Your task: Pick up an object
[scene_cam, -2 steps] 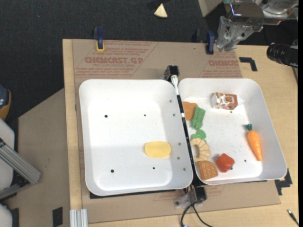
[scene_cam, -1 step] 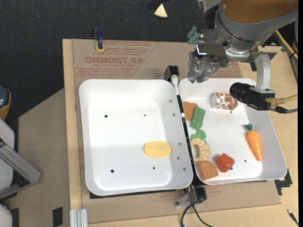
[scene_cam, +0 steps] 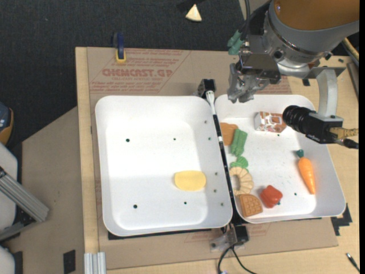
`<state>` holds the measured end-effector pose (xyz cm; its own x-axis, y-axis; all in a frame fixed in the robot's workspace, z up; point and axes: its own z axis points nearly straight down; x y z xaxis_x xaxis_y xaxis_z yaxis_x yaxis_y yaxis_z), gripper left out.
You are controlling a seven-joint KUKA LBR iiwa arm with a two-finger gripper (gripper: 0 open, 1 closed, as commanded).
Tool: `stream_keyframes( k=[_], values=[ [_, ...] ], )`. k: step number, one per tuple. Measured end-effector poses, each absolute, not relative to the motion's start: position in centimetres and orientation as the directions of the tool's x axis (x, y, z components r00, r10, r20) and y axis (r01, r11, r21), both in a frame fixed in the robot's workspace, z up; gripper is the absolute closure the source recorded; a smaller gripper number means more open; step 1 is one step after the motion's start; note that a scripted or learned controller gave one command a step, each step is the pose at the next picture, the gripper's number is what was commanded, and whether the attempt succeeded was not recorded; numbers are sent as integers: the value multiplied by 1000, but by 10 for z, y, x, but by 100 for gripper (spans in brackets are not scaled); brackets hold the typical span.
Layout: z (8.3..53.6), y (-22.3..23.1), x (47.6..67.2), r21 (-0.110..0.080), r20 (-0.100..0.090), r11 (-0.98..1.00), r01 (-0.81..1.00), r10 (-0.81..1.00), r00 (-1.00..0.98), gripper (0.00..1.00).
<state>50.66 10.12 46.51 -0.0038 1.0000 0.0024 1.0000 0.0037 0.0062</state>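
From above, the counter (scene_cam: 142, 67) carries two shallow white bins side by side. The left bin (scene_cam: 114, 210) holds a flat yellow disc (scene_cam: 190, 180) near its front right corner.

The right bin (scene_cam: 328, 204) holds the other objects. Along its left wall lie an orange-brown piece (scene_cam: 227, 133), a green piece (scene_cam: 238, 142) just beside it, then a small green-and-white piece (scene_cam: 239, 164), a ridged tan ring (scene_cam: 243, 180) and a waffle-like brown square (scene_cam: 249, 204) at the front left corner. A red pepper-like toy (scene_cam: 271, 196) sits just beside the square. A carrot (scene_cam: 307, 173) lies near the right wall, tip toward the front. A small red-and-white packet (scene_cam: 269, 121) rests near the back wall.

The arm comes in from the right, and its pincer (scene_cam: 244, 91) hangs over the back left corner of the right bin, apart from the packet. Its fingers seem to be bare, though whether they are spread or closed cannot be told from this slant.
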Motion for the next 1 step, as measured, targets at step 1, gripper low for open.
stream_keyframes(
  k=[1],
  values=[
    [503, 124, 478, 6, 2, 4, 1000, 1000, -4, 100]
  ],
)
